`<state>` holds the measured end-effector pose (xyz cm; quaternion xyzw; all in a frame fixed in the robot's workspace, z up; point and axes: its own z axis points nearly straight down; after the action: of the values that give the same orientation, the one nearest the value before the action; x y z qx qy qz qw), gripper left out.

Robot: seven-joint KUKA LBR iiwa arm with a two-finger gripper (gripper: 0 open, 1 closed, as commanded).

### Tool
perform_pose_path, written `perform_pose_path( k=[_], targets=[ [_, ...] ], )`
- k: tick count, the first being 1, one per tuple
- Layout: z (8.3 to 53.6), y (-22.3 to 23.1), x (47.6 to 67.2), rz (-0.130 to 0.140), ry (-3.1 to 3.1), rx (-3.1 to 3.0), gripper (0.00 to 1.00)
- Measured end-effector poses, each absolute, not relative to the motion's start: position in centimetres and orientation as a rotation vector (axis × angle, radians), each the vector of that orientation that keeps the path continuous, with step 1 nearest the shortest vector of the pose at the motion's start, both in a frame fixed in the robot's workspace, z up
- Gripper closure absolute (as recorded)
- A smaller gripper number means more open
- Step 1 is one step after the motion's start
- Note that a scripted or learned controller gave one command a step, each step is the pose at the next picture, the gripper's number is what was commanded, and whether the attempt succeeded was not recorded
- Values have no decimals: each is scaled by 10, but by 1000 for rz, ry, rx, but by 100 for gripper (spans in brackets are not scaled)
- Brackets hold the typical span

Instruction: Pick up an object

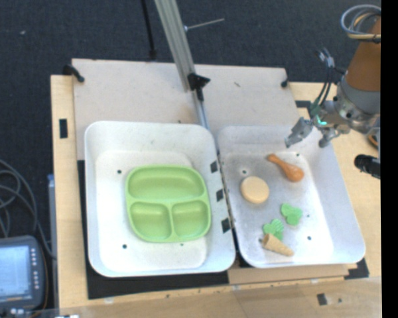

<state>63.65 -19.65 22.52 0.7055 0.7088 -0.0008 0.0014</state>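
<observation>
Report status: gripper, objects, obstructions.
Gripper open, above right bin's far corner, holding nothing. Drumstick nearest; cookie beside it. Nothing between gripper and drumstick.

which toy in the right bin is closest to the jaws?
The orange drumstick, lying at the bin's far side just below the gripper. The round biscuit, green pieces and cone lie farther off.

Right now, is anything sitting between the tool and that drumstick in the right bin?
Nothing visible. The tool hangs over the right bin's far edge, and the drumstick lies just below it with bare bin floor between.
</observation>
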Motion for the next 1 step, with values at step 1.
perform_pose_path(
  k=[1],
  targets=[
    [174, -201, 646, -5, 2229, 2214, 0]
  ],
)
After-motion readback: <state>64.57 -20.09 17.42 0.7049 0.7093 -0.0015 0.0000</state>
